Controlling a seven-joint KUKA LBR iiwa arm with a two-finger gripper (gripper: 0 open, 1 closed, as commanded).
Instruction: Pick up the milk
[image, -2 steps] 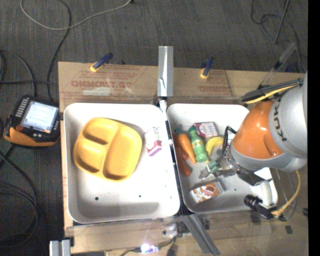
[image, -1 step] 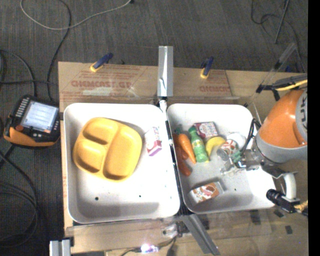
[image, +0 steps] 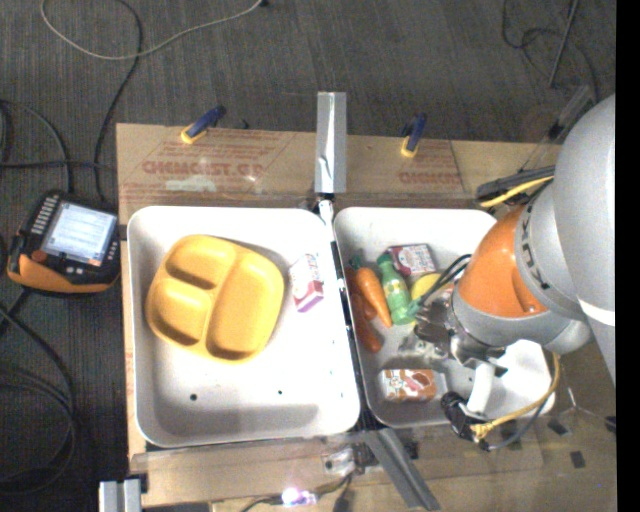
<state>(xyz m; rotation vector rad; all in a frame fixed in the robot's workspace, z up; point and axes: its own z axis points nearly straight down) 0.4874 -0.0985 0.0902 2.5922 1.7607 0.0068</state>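
Overhead view of the bench with two white bins side by side. The left bin (image: 140, 400) holds a yellow compartment plate (image: 215, 295) toward its upper left; a wide strip of bare floor runs along the near wall and the lower right corner. The milk (image: 307, 281), a small white carton with a pink face, lies tilted just beside the plate's right rim and near the wall that parts the bins; free space lies above and below it. Its print is too small to read.

The right bin (image: 345, 225) is crowded: a carrot (image: 371, 291), a green bottle (image: 397, 296), a dark red packet (image: 411, 259) at the far side and a brown-labelled packet (image: 409, 383) near the front wall. None of these labels is legible.

The arm (image: 515, 275) covers the bin's right half, its orange band above the wrist. The gripper (image: 428, 332) points into the clutter between bottle and brown packet; whether it is open or closed cannot be told.

The cardboard (image: 215, 165) under the bins bears faint red lettering, not readable.
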